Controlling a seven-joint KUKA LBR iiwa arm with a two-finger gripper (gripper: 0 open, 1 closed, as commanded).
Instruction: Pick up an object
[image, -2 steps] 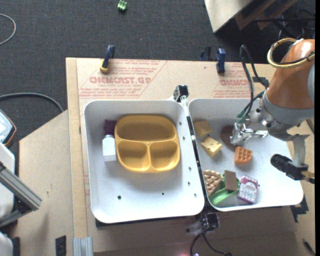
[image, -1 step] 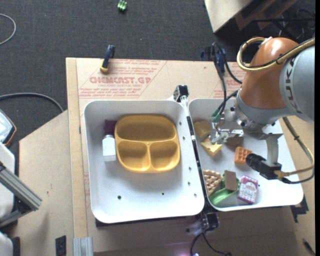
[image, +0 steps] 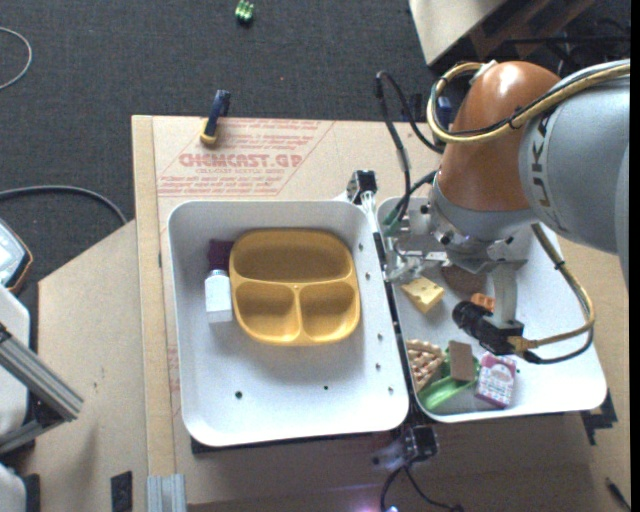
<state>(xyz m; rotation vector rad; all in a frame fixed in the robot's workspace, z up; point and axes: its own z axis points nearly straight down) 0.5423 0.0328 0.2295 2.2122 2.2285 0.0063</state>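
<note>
The arm's orange and grey wrist (image: 490, 170) hangs low over the back of the right bin (image: 575, 330). My gripper (image: 408, 258) sits under it at the bin's left wall, mostly hidden by the wrist. Just in front of the gripper lies a yellow cheese wedge (image: 424, 294). Further forward in the same bin are a small orange piece (image: 484, 301), a pink carton (image: 496, 381), a green pod (image: 445, 391), a tan waffle-like piece (image: 423, 358) and a brown block (image: 460, 360).
The left bin (image: 190, 300) holds a yellow divided plate (image: 294, 284), a small white bottle (image: 217, 296) and a dark purple item (image: 220, 251). A black cable (image: 500, 335) loops off the arm over the right bin. A blue and yellow tool (image: 214, 118) lies on the bench behind.
</note>
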